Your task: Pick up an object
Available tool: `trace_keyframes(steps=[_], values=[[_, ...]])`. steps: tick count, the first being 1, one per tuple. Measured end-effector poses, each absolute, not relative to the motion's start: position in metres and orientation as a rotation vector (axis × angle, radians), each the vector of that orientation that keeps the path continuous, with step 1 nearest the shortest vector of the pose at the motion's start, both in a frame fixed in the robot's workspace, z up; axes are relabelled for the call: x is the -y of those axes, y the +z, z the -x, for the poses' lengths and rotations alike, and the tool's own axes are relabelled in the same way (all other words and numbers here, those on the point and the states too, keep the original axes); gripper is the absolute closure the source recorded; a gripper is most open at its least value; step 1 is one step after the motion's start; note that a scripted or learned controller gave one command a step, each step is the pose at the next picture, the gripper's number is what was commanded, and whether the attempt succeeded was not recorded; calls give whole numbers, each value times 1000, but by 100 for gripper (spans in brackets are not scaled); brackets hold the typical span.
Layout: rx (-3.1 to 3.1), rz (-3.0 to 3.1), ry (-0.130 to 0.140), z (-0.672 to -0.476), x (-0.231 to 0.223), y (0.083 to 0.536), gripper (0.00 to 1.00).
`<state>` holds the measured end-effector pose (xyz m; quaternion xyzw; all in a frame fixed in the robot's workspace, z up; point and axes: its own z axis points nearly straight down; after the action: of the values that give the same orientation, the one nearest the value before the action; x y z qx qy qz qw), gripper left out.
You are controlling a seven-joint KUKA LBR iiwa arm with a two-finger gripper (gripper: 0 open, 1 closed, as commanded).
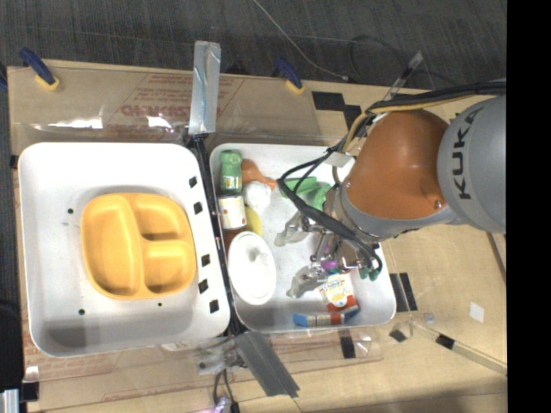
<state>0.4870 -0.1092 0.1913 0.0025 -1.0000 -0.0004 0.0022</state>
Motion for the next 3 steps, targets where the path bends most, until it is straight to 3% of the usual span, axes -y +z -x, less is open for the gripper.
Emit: trace_keyframes(steps=[1, 2, 3], values=[[3142, 62, 1, -592, 169, 224, 0], [3142, -97, 1, -560, 211, 92, 0], [3141, -109, -1, -561, 209, 99, 100]])
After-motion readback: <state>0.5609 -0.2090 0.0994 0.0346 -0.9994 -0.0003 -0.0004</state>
